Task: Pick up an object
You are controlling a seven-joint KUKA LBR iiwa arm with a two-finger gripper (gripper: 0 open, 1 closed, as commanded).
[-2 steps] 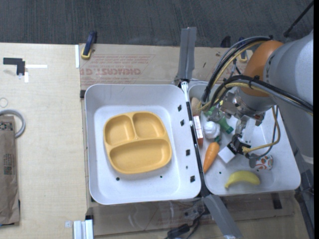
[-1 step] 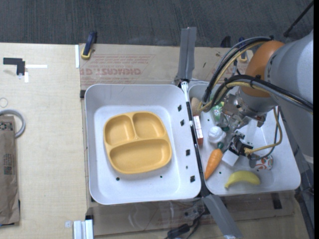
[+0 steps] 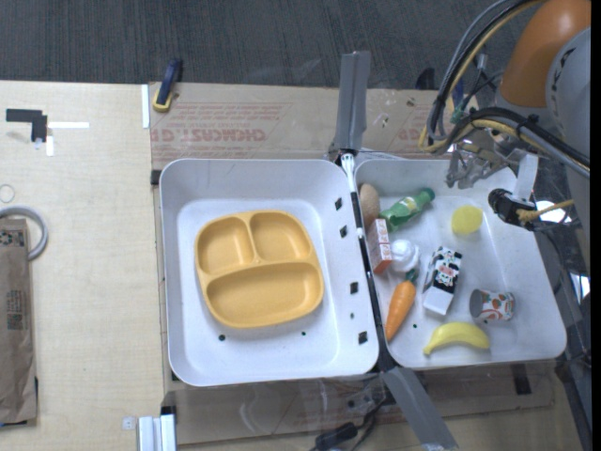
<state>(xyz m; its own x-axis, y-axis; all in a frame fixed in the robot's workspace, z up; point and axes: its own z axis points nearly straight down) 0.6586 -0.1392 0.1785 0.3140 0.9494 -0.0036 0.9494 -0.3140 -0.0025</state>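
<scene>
Pincer (image 3: 477, 165): poised over far edge of right white plastic bin (image 3: 549, 322); cannot tell whether open or closed.
Yellow round ball (image 3: 467, 220): just below pincer, nearest item.
Green plastic bottle (image 3: 408, 209): left of pincer, lying tilted.
Yellow banana (image 3: 457, 337): well below pincer, near front rim.
Orange carrot (image 3: 400, 308): below-left of pincer.

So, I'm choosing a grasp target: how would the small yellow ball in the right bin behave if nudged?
The small yellow ball looks round, so it would probably roll. It lies apart from its neighbours, so little would stop it. Its smooth curve may slip between fingers.
</scene>
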